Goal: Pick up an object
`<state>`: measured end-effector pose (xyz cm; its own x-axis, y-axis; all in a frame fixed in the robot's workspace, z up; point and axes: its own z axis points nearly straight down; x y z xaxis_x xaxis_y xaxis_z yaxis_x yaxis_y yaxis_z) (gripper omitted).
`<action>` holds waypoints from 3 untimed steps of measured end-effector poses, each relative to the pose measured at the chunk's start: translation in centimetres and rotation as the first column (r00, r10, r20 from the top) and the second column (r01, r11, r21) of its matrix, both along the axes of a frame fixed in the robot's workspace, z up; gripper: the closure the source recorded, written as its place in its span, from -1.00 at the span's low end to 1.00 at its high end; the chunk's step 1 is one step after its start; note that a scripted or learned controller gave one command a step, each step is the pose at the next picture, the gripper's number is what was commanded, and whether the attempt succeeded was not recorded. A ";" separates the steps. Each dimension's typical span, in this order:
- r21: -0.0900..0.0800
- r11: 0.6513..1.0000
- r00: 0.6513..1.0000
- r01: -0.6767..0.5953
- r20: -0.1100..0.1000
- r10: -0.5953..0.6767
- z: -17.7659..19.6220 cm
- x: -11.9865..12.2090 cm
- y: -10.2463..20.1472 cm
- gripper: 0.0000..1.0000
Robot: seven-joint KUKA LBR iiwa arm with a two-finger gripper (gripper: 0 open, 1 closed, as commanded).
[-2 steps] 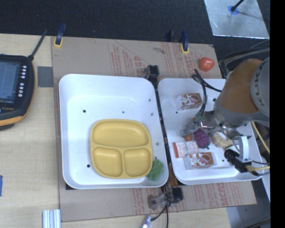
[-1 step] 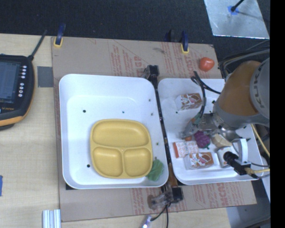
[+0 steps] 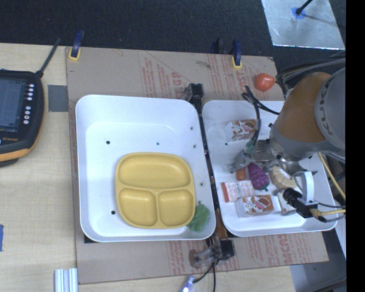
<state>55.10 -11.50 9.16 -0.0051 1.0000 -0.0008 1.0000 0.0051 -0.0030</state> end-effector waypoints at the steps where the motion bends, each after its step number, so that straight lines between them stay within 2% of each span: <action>1: 0.001 1.000 1.000 0.000 -0.002 0.000 0.0 -1.2 0.5 -1.00; 2: 0.001 1.000 1.000 0.000 0.000 0.000 0.0 1.5 0.9 -1.00; 3: 0.001 1.000 1.000 0.000 -0.003 0.000 0.0 0.7 1.6 -1.00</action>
